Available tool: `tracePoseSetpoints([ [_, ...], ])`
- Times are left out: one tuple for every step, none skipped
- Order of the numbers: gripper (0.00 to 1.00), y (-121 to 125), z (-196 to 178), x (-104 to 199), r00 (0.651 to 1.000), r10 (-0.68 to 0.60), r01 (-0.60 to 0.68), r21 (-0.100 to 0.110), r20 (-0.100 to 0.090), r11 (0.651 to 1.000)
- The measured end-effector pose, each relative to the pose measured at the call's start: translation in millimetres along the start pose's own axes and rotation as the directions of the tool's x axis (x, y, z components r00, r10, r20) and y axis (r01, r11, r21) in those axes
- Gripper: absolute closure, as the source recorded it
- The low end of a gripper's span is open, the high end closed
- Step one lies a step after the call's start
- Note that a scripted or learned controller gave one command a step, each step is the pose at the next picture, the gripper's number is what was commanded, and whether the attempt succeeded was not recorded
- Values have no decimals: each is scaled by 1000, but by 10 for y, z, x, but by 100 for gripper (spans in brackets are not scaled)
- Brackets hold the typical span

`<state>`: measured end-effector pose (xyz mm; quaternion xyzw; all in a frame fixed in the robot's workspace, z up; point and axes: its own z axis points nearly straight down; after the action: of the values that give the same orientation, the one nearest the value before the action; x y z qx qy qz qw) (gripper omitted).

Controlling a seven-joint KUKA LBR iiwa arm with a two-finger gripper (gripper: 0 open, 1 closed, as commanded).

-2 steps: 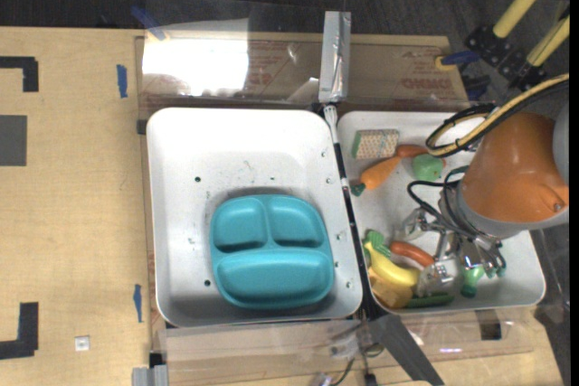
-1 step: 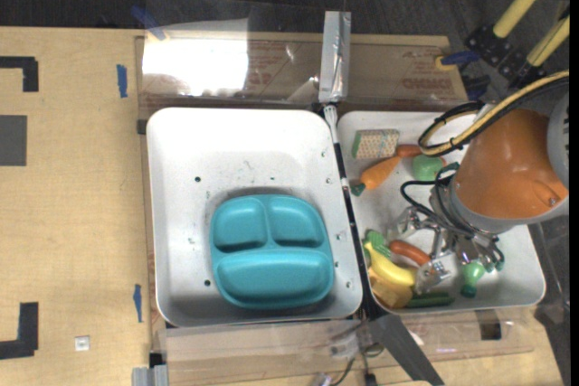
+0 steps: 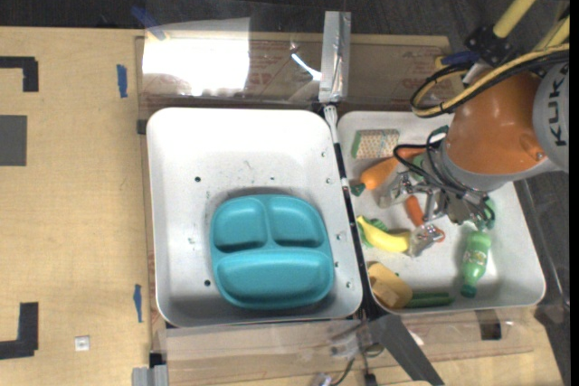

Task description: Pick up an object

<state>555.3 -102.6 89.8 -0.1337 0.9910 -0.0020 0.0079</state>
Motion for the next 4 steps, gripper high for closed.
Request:
tracePoseSetpoints([
  [100,0,-134,-41,1000,-1,1,4,12,1000],
  [0,5,-125,-37,1000,-1,1,3,11,1000],
  [0,-294,2,257,1000,25,-25,-2,-3,1000],
  [100,-299,-130,211,1000,25,-25,3,11,1000],
])
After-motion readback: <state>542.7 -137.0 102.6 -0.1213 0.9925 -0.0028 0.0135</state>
